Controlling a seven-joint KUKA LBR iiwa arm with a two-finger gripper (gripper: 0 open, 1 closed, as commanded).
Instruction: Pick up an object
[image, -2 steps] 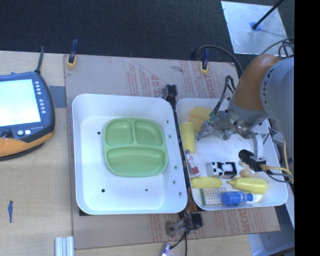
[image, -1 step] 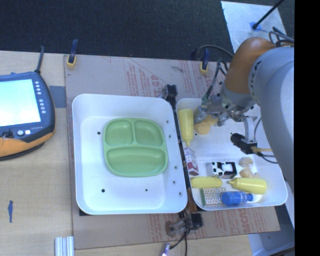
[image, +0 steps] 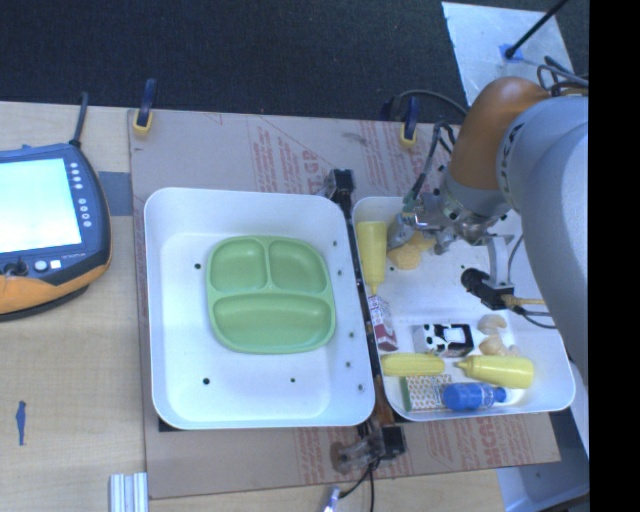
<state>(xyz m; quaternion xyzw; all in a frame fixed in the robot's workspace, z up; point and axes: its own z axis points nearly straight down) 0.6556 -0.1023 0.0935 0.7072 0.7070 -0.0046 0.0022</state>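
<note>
While the grey KUKA arm with the orange band (image: 520, 140) reaches in from the right, most of the bench just sits there: far left is a handheld control tablet with a pale screen and orange underside (image: 45, 225), then the left shallow white bin (image: 165, 300), which holds 1 light green plastic plate with 3 compartments (image: 270, 293), lying flat around the middle. Next over, the right shallow white bin (image: 440, 290) is where all the small stuff is. Along its left wall there's a yellow plastic cup-shaped piece (image: 372, 250), with a tan rounded lump (image: 407, 256) just beside it. The two-finger gripper (image: 432, 225) is low over the bin's far end, right above that tan lump, but I honestly can't tell how far apart the claw is or whether it has hold of anything. Toward the near edge sit a yellow corn cob toy (image: 412, 365), a black-and-white cow-patterned block (image: 445, 338), a yellow squeeze bottle (image: 498, 371) and a blue bottle lying on its side (image: 468, 397).
</note>
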